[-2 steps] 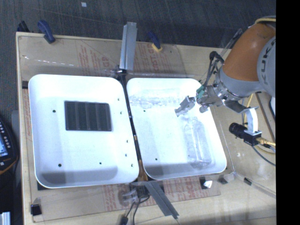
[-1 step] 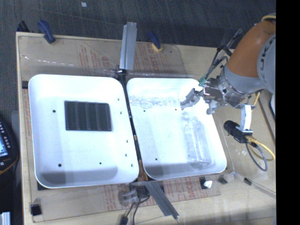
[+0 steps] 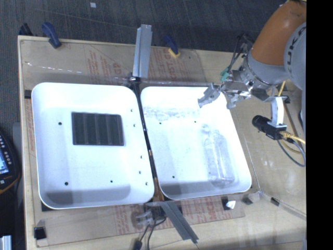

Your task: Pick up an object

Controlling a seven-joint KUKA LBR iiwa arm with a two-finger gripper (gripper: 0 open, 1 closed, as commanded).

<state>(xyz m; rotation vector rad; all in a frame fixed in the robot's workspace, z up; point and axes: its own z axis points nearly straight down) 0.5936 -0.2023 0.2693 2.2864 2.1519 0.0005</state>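
The left bin [image 3: 47,139] holds a dark ribbed block [image 3: 98,128], far from the gripper [image 3: 218,96]. In the right bin [image 3: 171,181] lies a clear plastic bottle [image 3: 217,158], below the gripper and apart from it. I judge the bottle light, smooth, slippery and easy to dent; grasp across its body. The gripper hangs over the bin's far rim, holding nothing.

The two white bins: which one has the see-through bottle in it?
The right bin, under the gripper, holds the clear bottle. The left bin holds a dark ridged block.
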